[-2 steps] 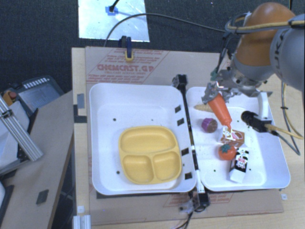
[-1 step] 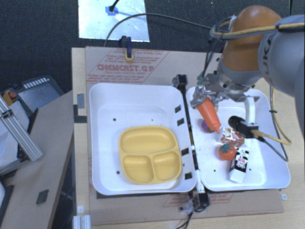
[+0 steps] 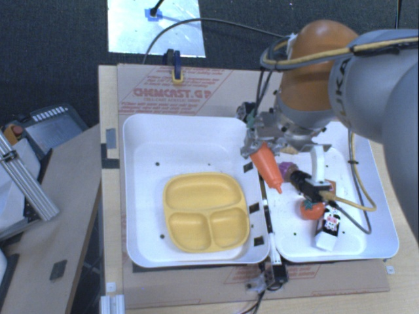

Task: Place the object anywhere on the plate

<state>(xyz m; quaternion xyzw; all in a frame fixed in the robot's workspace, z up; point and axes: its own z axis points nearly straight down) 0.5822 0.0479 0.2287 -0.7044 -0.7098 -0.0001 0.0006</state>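
A yellow plate (image 3: 206, 211) with three compartments lies in the left bin (image 3: 147, 142). My gripper (image 3: 260, 149) hangs over the divider between the two bins, just right of the plate's far right corner. It is shut on the thick end of an orange carrot (image 3: 270, 170), which points down and to the right, above the left edge of the right bin (image 3: 380, 234). The carrot is off the plate.
In the right bin lie a small purple thing (image 3: 287, 171), a red-orange round thing (image 3: 313, 209), a white and black box (image 3: 328, 230) near the front, and a white upright piece (image 3: 319, 164). The arm covers the back of that bin.
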